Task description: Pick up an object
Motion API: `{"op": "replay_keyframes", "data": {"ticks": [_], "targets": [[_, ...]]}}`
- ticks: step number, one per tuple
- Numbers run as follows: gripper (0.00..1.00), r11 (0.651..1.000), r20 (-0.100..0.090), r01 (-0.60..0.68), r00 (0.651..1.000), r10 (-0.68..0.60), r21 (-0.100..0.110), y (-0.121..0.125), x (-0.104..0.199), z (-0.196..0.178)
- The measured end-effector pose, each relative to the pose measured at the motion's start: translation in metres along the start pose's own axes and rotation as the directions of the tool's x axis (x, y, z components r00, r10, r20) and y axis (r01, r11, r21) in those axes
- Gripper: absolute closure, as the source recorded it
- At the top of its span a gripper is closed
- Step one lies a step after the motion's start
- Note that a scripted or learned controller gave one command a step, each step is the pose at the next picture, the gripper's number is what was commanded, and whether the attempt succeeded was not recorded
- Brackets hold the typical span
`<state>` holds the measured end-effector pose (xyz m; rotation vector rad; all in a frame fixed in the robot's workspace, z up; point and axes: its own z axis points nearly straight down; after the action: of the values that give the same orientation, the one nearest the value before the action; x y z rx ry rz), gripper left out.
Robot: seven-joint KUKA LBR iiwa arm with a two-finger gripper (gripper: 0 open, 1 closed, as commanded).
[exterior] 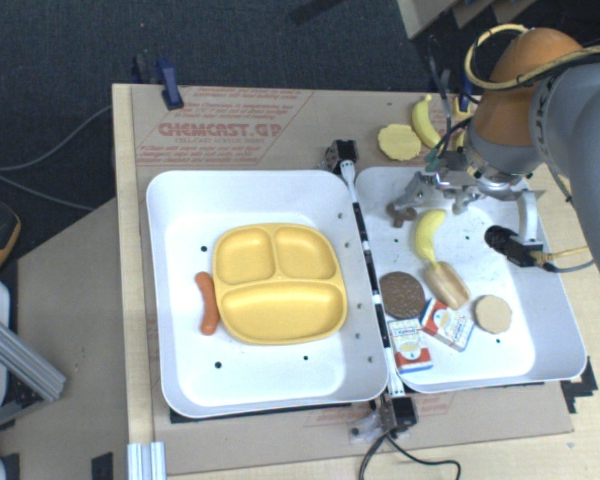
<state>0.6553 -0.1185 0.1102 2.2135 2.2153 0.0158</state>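
Claw point(432, 200) poised over banana point(429, 234) in right bin point(550, 353), approach step; grip state cannot be told. Next: descend, clamp fruit.

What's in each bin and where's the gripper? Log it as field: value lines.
left bin: yellow divided plate; orange hot dog beside its left edge
right bin: yellow banana, brown patty, bun, round cracker, two small cartons
outside bins: banana and yellow slice on the bench
gripper: over the right bin, just above the yellow banana
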Motion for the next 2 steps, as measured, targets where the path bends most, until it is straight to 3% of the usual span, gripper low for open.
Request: {"op": "replay_keyframes", "data": {"ticks": [1,2], "targets": [[0.00,1.000,0.000,0.003,1.000,-0.003,0.014,-0.001,0.021,0.025],[1.00,1.000,0.000,0.002,1.000,-0.002,0.012,0.000,0.020,0.014]]}}
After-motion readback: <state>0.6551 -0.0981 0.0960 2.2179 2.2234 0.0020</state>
